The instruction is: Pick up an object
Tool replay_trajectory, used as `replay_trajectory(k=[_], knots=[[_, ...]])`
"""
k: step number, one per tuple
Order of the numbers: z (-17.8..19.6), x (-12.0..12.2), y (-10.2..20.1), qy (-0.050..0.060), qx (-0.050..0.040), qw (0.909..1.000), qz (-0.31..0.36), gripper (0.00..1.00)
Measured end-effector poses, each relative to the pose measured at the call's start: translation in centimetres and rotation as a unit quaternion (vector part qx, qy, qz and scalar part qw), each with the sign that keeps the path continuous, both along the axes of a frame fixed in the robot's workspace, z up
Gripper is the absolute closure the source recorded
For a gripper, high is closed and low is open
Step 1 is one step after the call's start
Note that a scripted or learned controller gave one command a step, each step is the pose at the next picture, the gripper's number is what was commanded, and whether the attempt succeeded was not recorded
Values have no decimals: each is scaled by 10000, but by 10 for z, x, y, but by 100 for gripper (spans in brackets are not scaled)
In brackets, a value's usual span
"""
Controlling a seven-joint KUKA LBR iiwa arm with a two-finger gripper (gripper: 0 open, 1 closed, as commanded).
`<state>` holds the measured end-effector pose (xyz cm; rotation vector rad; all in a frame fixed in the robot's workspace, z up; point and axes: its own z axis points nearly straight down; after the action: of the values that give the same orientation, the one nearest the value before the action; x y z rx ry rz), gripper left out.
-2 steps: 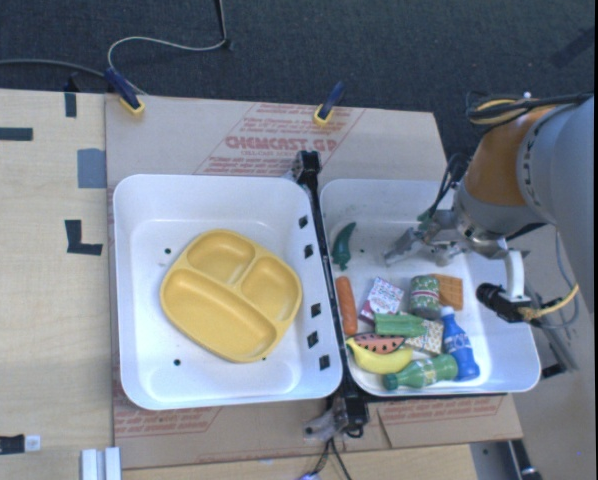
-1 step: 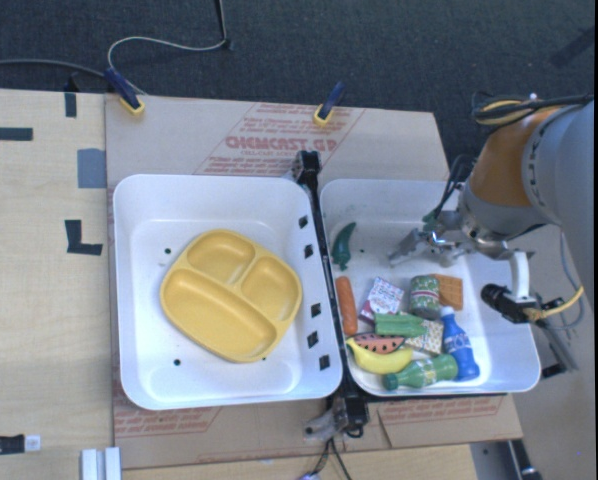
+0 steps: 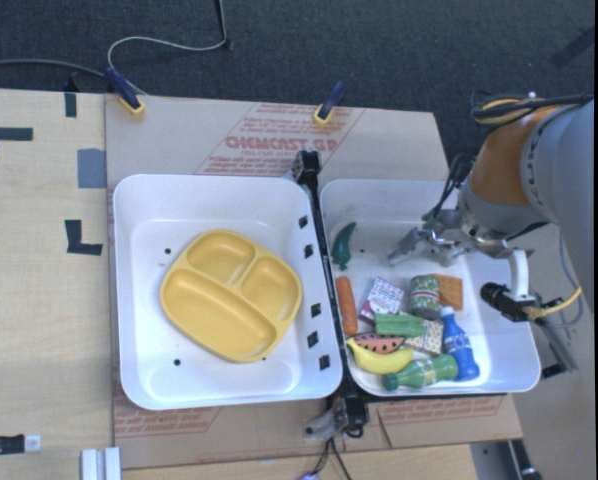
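My gripper [image 3: 426, 249] hangs over the back of the right bin [image 3: 499, 368], fingers spread open with nothing between them. Just below it stands a green can [image 3: 425, 296] beside an orange cracker [image 3: 450, 290]. A dark green pepper [image 3: 343, 244] lies to the gripper's left, apart from it. Toward the front are an orange carrot [image 3: 347, 305], a small pink-and-white box [image 3: 384, 293], a banana [image 3: 379, 360] with a watermelon slice [image 3: 376, 346] on it, a green bottle [image 3: 423, 371] and a blue bottle [image 3: 458, 344].
The left bin [image 3: 139, 368] holds a yellow divided plate [image 3: 231, 294]. A black divider [image 3: 317, 268] separates the bins. The arm [image 3: 524, 168] comes in from the right over the right bin's rim. Cardboard [image 3: 259, 138] lies under the bins, held by yellow clamps.
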<state>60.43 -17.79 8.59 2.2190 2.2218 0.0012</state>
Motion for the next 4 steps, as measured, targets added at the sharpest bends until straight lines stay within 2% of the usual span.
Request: replay_trajectory(k=[1, 2, 3, 4], knots=[[0, -14, -1, -17, -13, 10000, 4, 0], [0, 1, -3, -4, -2, 10000, 0, 0], [0, -4, -7, -15, -7, 10000, 6, 0], [0, 5, -1, -6, -8, 10000, -2, 0]])
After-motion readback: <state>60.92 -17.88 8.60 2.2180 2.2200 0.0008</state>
